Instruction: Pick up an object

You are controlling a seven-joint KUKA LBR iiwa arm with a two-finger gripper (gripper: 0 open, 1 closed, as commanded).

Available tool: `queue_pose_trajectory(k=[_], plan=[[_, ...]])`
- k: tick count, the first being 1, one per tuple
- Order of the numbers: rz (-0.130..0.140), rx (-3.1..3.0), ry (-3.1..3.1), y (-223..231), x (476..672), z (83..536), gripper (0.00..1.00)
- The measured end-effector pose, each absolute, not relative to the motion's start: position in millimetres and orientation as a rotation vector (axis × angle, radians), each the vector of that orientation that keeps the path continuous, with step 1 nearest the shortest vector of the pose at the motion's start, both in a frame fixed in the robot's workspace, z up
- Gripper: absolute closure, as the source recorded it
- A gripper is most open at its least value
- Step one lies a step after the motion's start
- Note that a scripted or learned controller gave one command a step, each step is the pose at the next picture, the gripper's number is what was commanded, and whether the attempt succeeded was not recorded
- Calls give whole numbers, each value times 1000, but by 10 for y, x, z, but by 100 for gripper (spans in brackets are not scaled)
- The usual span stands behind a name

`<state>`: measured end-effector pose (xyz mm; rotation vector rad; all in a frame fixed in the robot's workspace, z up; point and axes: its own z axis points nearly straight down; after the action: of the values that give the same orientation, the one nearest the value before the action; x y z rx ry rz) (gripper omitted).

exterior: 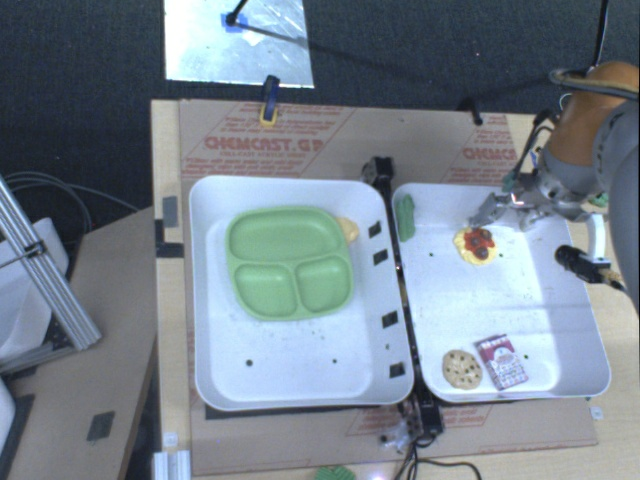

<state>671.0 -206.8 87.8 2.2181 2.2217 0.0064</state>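
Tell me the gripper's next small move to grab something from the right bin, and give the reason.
Probably a short drop down and slightly left onto the yellow and red toy food. The gripper hangs just above and right of it in the right bin, with nothing visibly between its fingers. The cookie and small red packet lie much farther off, near the front edge.

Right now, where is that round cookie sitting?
The cookie lies in the right bin, near its front edge, just left of the small red packet.
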Motion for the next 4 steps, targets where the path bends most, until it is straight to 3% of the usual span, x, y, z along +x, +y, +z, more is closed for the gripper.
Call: queue_pose_trajectory(k=[2,3,4], plan=[[0,2220,2220,-2069,6226,944,0],[5,2218,2216,-2075,5852,1855,0],[14,2216,2222,-2046,6038,852,0]])
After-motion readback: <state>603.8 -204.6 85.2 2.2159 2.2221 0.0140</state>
